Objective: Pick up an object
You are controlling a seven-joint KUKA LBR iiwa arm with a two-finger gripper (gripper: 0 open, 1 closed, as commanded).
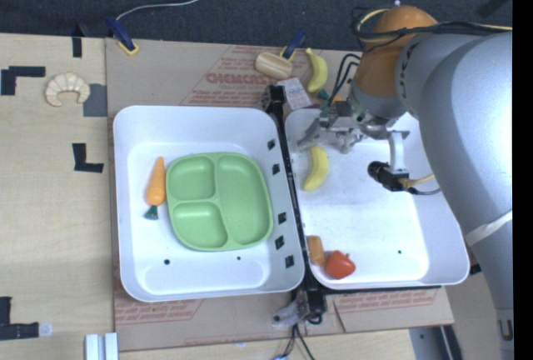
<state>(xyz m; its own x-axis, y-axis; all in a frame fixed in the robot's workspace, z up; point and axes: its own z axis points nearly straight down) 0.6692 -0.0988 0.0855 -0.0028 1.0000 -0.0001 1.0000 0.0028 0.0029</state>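
Two white bins are sitting side by side, and you are working in the right bin (416, 242), where the gripper (333, 133) is hanging low near the back wall. Its metal fingers are pointing toward the divider, but you cannot tell from this slant whether they are spread or closed, and nothing is showing between them. A banana (316, 169) is lying just beside and below the gripper, close to the divider; that looks like the nearest target. A second banana (316, 70) and a bread roll (273, 63) are resting outside the bins on the cardboard behind. A tomato (339, 265) and a small orange piece (315, 247) are lying at the front of the right bin. In the left bin, a carrot (156, 181) is touching the edge of a green plate (220, 201).

You should be centring over the banana's middle, turning the fingers across its narrow width, and keeping clear of the divider wall while descending.
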